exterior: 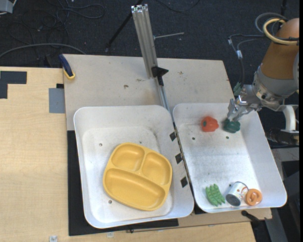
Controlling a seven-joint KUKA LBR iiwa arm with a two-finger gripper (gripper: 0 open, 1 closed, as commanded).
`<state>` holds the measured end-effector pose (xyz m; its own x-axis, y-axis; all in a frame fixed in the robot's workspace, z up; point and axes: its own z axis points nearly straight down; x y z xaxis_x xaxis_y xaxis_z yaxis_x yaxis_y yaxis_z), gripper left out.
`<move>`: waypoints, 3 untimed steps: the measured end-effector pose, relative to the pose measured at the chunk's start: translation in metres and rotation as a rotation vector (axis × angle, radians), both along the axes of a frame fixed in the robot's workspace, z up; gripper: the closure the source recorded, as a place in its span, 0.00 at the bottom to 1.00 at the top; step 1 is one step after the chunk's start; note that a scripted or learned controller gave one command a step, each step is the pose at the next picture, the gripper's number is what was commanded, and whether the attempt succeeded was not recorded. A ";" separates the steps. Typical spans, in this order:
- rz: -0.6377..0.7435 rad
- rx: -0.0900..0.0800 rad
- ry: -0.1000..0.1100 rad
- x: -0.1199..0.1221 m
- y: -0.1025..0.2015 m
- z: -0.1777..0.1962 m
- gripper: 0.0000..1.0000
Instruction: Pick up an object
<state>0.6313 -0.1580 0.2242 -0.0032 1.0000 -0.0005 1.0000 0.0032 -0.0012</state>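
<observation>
Resting in the left bin (pixel 86 135), a yellow divided plate (pixel 137 176) lies flat toward the front, its three compartments facing up. Just right of it, across the touching rims, the right bin (pixel 270 150) holds several small things. Near its back edge a red-orange tomato-like toy (pixel 209 124) sits on the floor, and just beside it, to the right, a dark green round piece (pixel 232 126). At the front of that bin a green leafy toy (pixel 214 194), a small can (pixel 236 193) on its side and an orange ring (pixel 253 197) cluster together. The gripper (pixel 235 116) comes down from the right directly onto the green piece; whether its fingers are spread or pinching it cannot be told.
</observation>
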 end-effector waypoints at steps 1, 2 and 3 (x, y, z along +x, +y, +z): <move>0.002 0.002 0.000 0.003 0.053 0.010 1.00; 0.002 0.003 0.003 0.005 0.116 0.011 1.00; 0.002 0.002 0.004 0.000 0.174 -0.001 1.00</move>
<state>0.6314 0.0155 0.2237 -0.0051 1.0000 0.0017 1.0000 0.0051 -0.0048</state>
